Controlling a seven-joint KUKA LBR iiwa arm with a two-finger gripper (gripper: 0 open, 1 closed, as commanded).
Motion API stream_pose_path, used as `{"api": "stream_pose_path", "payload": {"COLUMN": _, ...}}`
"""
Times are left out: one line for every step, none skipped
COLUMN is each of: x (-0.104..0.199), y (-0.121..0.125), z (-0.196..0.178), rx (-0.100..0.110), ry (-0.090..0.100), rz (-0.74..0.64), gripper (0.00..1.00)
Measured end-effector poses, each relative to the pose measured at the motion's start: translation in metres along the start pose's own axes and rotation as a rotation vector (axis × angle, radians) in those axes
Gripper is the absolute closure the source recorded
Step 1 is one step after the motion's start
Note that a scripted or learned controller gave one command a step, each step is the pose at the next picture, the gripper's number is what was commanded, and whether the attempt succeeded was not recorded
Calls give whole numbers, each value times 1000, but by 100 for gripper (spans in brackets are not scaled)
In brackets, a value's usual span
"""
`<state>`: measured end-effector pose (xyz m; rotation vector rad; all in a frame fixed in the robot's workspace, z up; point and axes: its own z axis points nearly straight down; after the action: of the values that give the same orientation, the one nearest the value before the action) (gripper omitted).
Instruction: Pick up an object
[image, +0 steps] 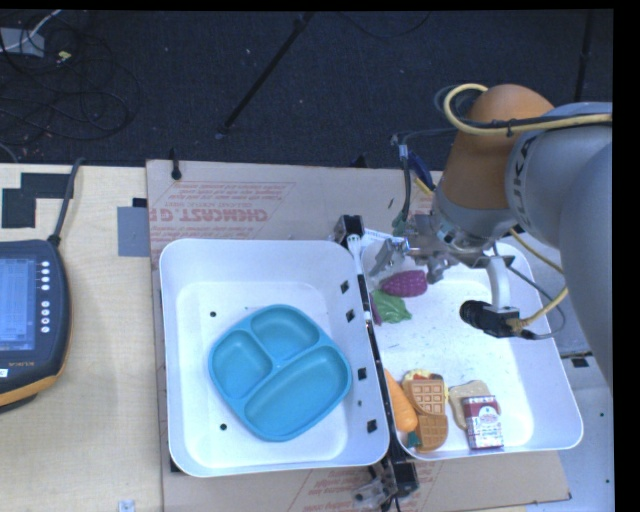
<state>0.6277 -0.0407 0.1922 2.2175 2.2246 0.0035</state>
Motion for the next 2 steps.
{"api": "stream_pose_path", "payload": {"x": -44, "y": -67, "z": 40, "rx": 14, "ry": -1, "rz": 8, "gripper": 0}}
{"api": "stream_pose_path", "payload": {"x": -47, "y": 18, "z": 108, "rx": 6, "ry": 0, "rz": -2, "gripper": 0}}
